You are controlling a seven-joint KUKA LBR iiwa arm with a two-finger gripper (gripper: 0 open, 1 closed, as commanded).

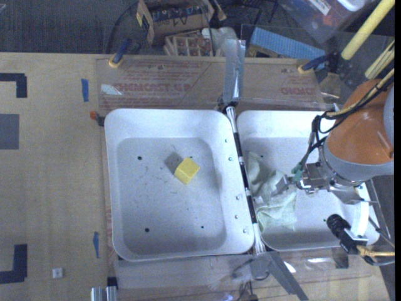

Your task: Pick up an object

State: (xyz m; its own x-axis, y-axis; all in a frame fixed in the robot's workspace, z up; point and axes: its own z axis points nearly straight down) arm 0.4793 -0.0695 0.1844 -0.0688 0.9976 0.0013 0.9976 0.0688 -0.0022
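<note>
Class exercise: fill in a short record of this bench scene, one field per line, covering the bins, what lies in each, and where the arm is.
left bin: holds a yellow block, near its middle, beside a small grey block
right bin: holds a pale crumpled cloth against its left wall
arm: reaches in over the right bin
pincer: at the cloth's right edge; grip not readable
bench: light wood with dark markers at left
</note>
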